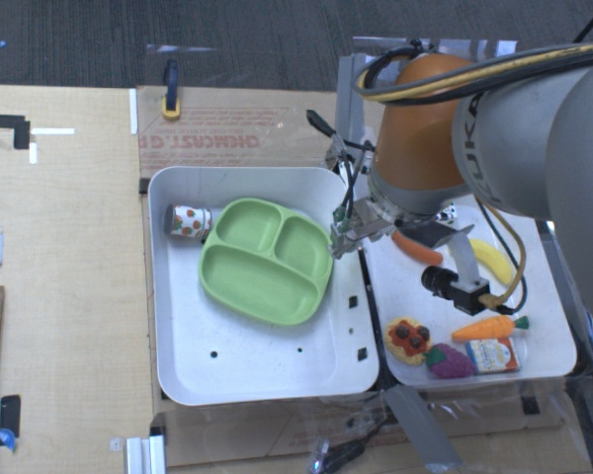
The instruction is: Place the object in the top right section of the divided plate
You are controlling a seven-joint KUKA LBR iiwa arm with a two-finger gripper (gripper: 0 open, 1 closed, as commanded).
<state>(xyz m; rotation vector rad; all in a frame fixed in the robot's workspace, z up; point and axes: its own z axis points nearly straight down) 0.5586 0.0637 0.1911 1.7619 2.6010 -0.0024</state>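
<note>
A green divided plate (267, 262) lies tilted in the left bin (247, 363), with two small sections on its far side and one large section nearer the front. Its top right section (301, 243) has nothing in it. My gripper (344, 233) hangs at the plate's right rim, over the wall between the two bins. The grey and orange arm above it hides the back of the right bin. I see no object at the gripper's tip.
A small strawberry-print cup (188, 221) lies on its side left of the plate. The right bin (558, 334) holds an orange sausage-like piece (416, 246), a banana (494, 261), a carrot (488, 328), a pizza toy (407, 336), purple grapes (450, 361) and a small carton (494, 355).
</note>
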